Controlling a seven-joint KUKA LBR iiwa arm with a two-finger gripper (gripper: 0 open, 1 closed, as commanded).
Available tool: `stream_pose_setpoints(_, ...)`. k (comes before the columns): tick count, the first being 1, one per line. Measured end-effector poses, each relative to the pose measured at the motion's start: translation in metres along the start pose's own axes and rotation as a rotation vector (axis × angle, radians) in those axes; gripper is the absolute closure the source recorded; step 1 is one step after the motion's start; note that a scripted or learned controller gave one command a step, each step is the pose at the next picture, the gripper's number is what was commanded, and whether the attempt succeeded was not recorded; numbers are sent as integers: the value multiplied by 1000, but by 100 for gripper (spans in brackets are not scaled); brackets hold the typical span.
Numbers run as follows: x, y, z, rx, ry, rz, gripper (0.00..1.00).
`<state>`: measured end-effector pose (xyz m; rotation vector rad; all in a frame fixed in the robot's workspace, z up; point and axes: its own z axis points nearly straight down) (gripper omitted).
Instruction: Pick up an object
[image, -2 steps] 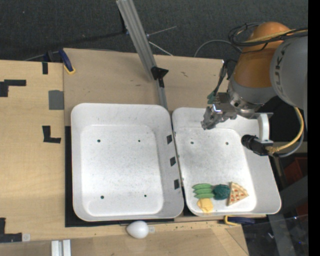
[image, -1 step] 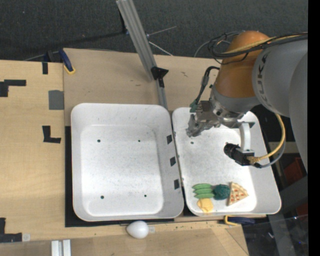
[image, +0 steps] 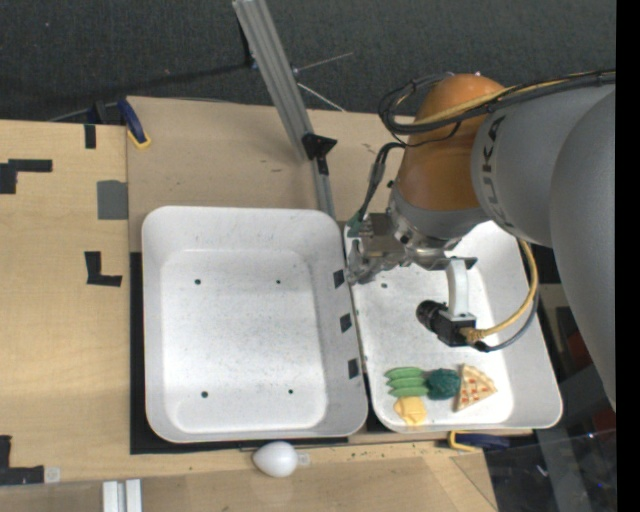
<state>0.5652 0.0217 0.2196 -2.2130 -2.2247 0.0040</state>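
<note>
white plastic left bin (image: 240, 330) sits bare, while the right bin (image: 535, 400) keeps its toys, green pods (image: 407, 379), teal lump (image: 441, 381), pizza slice (image: 474, 386), at six o'clock, so the gripper (image: 372, 255) at eleven o'clock seemingly grasps nothing; openness unclear.

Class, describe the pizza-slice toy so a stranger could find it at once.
Start at the right-hand white bin, under the arm. Along its near edge lies a small cluster of toys. The pizza slice is the rightmost one: an orange triangle, beside a dark green toy.
</note>
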Motion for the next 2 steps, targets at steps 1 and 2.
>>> stream_pose_setpoints(1,50,-18,-13,-2,1,-2,100)
stream_pose_setpoints(2,46,-18,-12,-1,-1,3,0)
